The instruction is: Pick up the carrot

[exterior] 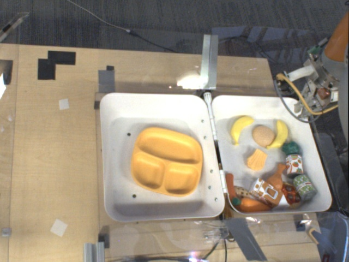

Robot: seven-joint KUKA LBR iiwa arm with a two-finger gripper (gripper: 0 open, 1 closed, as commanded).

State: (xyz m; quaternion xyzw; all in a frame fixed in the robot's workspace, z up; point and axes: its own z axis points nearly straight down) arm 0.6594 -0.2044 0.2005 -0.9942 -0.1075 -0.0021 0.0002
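Note:
An orange carrot (252, 204) lies on its side at the front edge of the right bin (323, 171), partly under a small white-and-red carton (265, 190). The gripper (316, 91) hangs at the end of the grey arm by the bin's back right corner, wrapped in yellow cable. It is far from the carrot and above the bin's rim, with nothing seen in it.
The right bin also holds two yellow bananas (241, 127), a tan roll (263, 135), a cheese wedge (257, 159), a green piece (290, 148), two small cans (294, 165) and an orange-brown piece (278, 177). The left bin (114, 146) holds a yellow divided plate (166, 161).

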